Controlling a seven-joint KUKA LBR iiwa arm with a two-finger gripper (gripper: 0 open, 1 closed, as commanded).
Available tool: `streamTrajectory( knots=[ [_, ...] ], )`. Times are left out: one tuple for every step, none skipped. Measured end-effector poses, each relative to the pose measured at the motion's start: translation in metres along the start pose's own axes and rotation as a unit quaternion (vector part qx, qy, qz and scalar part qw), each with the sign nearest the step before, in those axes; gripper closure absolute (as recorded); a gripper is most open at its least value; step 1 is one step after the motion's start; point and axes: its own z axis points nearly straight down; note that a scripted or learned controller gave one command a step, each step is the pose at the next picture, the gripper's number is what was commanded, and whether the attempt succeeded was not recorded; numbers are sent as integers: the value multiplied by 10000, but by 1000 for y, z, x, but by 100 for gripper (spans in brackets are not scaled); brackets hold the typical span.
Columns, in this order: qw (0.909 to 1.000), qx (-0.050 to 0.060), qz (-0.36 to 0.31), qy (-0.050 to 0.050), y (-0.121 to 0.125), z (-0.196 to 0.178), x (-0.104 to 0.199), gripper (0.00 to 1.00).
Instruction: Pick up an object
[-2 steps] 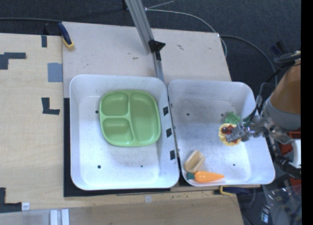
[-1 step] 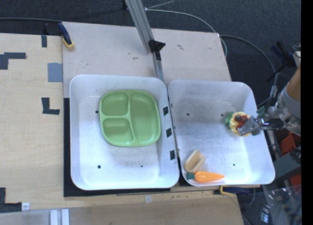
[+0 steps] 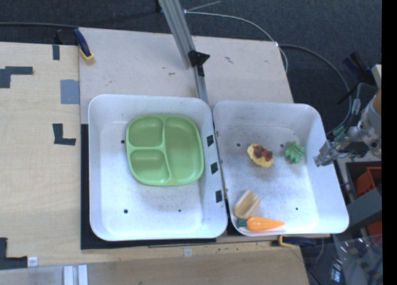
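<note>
Camera view: four small items are scattered in the right bin [image 3: 310, 116], namely a yellow toy [image 3: 260, 155] mid-bin, a green toy [image 3: 294, 152] just beside it, and a tan piece [image 3: 246, 204] near a carrot [image 3: 265, 223] at the front edge, while a green tray [image 3: 165, 149] is seated in the left bin [image 3: 99, 172]. The gripper [image 3: 325, 155] is seen at the right bin's outer rim, nothing held; whether it is released or clenched cannot be told. The green toy is judged the closest target.
</note>
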Motion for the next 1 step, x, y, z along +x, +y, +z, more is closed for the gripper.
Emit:
streamTrajectory(
  knots=[
    [10000, 12, -25, 15, 3, -6, 51, 100]
  ],
)
